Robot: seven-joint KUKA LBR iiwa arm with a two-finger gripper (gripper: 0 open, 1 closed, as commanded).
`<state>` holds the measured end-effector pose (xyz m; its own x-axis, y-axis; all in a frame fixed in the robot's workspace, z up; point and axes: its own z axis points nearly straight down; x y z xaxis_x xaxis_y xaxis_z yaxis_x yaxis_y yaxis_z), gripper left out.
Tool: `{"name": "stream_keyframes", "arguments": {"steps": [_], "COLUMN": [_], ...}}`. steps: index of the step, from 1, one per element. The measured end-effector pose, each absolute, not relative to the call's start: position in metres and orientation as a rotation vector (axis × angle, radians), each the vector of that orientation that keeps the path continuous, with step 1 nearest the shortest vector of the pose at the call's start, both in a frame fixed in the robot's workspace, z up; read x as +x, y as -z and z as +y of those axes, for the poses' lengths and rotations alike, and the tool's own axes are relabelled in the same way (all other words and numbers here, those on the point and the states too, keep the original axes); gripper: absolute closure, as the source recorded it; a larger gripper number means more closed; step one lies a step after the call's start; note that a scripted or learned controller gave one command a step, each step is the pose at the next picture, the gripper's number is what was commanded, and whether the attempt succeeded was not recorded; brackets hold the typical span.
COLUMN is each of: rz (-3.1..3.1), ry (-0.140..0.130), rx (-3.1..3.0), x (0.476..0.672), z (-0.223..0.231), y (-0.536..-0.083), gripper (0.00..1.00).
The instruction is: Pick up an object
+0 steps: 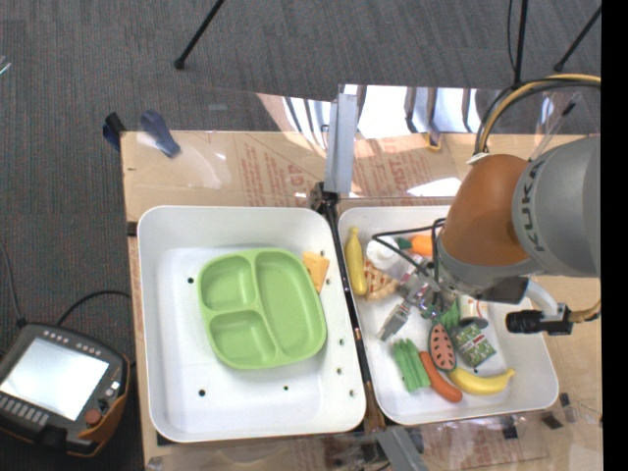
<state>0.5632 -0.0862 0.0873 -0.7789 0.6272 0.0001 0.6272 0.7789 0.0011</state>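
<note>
Grey and orange at 3 o'clock: the arm (520,219), reaching in over the right bin (540,381). Beneath, a brown cardboard-covered surface (226,170) carrying two shallow white bins side by side. Left bin (167,253) at 8 o'clock, holding a light green divided plate (261,308) with three compartments, lying flat near the bin's middle. Touching the plate's edge at its 2 o'clock, a small yellow-orange wedge (316,266), partly tucked against the bin wall. In the right bin, at 4 o'clock of the picture, a scatter of toy food. Along its left wall, a yellow banana (355,261) standing lengthwise. At the bin's 5 o'clock, a second banana (483,382) curving along the bottom, just beside a red-orange sausage shape (442,381) and a green bean pod (409,365). Above those, a watermelon slice (443,345) and a small green packet (474,344), close together. Near the bin's 12 o'clock, an orange carrot piece (422,245), partly under the arm. Low over the bin's centre, the tool (404,314), metallic, pointing toward 8 o'clock. Cannot tell whether clenched or released, nor whether anything sits in it.
</note>
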Motion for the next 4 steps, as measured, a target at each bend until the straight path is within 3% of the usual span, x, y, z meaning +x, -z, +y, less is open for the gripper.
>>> {"name": "stream_keyframes", "arguments": {"steps": [1, 2, 3, 4], "rz": [2.904, 2.919, 2.860, 2.863], "ry": [0.000, 0.001, -0.001, -0.002], "rx": [1.196, 1.161, 1.311, 1.308], "x": [0.626, 0.576, 0.489, 0.490], "z": [-0.120, -0.156, -0.146, -0.145], "y": [-0.088, -0.087, -0.086, -0.095], "gripper": [0.00, 0.00, 0.00, 1.00]}}
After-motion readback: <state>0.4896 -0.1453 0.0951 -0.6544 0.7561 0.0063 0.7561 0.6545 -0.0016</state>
